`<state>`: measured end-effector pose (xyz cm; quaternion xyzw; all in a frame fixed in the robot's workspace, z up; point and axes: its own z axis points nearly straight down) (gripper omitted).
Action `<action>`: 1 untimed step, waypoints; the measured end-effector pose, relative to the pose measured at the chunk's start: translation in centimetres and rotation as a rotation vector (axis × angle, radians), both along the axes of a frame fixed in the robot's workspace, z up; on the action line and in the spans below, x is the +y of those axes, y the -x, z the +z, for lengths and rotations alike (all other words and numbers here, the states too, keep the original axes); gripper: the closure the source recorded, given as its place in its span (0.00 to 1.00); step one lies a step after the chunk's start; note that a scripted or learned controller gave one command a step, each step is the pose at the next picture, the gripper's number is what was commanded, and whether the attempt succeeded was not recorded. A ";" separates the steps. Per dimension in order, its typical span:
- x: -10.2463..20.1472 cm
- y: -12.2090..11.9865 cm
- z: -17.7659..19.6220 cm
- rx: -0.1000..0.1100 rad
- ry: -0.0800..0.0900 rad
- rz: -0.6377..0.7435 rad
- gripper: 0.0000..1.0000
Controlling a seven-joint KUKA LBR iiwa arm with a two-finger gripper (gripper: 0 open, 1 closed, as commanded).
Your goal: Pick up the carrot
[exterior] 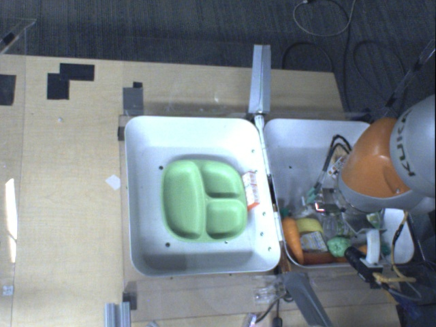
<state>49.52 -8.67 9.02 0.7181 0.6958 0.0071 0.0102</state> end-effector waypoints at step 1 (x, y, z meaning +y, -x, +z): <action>0.3 -0.3 1.0 -0.004 -0.004 0.003 1.00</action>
